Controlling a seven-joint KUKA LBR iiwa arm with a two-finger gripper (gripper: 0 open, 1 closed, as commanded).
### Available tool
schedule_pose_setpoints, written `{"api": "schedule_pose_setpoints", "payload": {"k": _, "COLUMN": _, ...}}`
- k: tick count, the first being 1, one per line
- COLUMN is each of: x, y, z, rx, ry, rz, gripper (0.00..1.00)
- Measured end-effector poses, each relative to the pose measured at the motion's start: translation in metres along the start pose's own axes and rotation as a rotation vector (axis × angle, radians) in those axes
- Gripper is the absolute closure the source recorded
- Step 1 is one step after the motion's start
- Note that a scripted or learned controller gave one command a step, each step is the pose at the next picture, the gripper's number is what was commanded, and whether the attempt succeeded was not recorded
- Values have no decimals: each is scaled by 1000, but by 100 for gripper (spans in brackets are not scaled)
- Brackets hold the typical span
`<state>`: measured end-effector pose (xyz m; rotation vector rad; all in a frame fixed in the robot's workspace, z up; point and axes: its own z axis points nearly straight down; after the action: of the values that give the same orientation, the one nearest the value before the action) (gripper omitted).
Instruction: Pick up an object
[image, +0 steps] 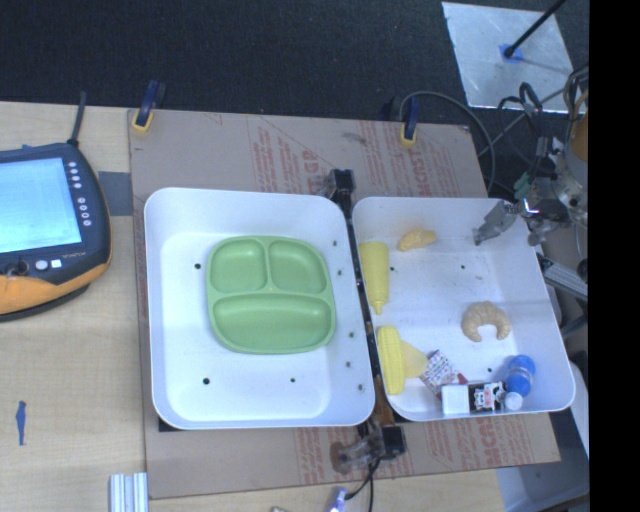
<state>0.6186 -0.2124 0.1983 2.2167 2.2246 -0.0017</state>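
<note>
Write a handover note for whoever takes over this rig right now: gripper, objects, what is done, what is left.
Gripper: at the right white bin's upper right edge, holding nothing visible.
Right bin: two yellow plastic corn cobs along its left wall, small yellow pastry piece at top, tan croissant, blue-capped bottle and small white carton at the lower right.
Left white bin: green divided plate.
Done: nothing picked.
Left: descend, grasp one object, lift.

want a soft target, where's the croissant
The croissant lies in the right bin, toward its right side, above the blue-capped bottle.
</note>
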Motion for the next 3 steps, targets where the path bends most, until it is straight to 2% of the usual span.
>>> {"api": "schedule_pose_setpoints", "payload": {"k": 1, "x": 17, "y": -48, "z": 108, "rx": 7, "ry": 2, "rz": -2, "gripper": 0}}
{"api": "schedule_pose_setpoints", "payload": {"k": 2, "x": 0, "y": -95, "z": 107, "rx": 4, "ry": 0, "rz": -2, "gripper": 0}}
{"api": "schedule_pose_setpoints", "payload": {"k": 3, "x": 0, "y": -94, "z": 96, "rx": 3, "ry": -2, "rz": -6, "gripper": 100}}
